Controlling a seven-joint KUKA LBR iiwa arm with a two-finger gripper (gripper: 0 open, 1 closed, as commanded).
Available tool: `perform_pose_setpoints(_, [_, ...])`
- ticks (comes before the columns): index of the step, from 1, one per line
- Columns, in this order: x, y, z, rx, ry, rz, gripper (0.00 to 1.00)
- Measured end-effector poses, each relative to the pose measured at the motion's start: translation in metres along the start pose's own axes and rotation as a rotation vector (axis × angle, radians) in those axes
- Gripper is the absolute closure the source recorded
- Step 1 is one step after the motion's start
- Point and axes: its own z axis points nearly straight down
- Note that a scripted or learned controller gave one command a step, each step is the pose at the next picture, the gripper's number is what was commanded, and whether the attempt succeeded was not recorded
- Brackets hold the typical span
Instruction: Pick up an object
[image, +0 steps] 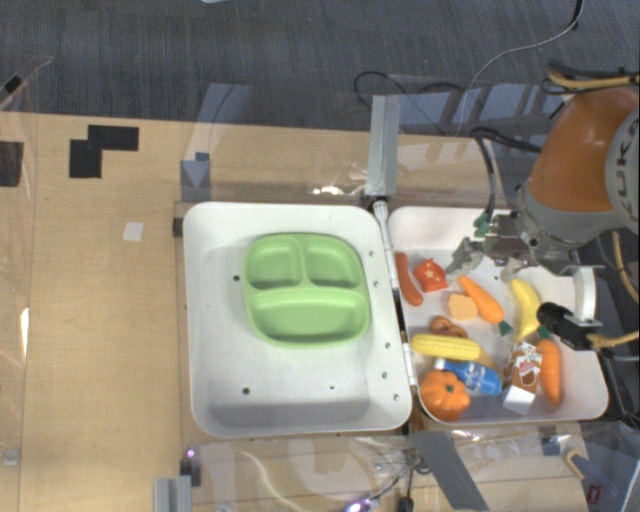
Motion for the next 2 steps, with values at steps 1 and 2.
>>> perform_pose_setpoints(1, [-0.035,0.005,0.111,-0.004,-0.001,-0.162,0.0])
perform_pose_setpoints(2, [-0.016,0.049,0.121,-0.013,-0.002,-0.177,0.0])
